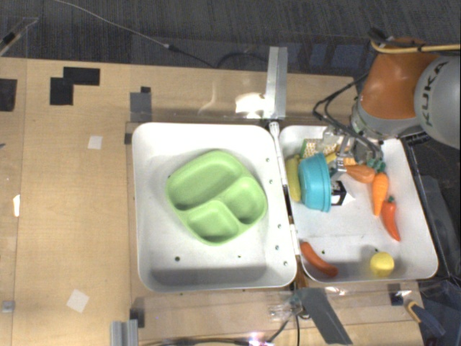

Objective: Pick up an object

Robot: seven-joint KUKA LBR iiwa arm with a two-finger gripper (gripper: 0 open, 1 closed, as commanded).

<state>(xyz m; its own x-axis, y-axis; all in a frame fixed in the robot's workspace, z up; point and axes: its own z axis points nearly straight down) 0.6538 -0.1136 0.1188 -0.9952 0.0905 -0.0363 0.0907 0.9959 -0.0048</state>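
In the camera view the gripper (351, 152) sits low in the far part of the right bin (418, 215), amid a tight cluster — a teal cup (315, 182) on its side, an orange carrot (379, 191) and a yellowish item too blurred to name. How its jaws stand I cannot tell. Any of these could be the pick; the crowding risks a nudge or a two-object snag. A red chili pepper (390, 220), a lemon (382, 264) and a red sausage-like piece (318, 259) lie nearer. The left bin (148, 265) holds a green divided plate (215, 195). Readable writing — "KUKA", partly cut off, on the arm (436, 92).
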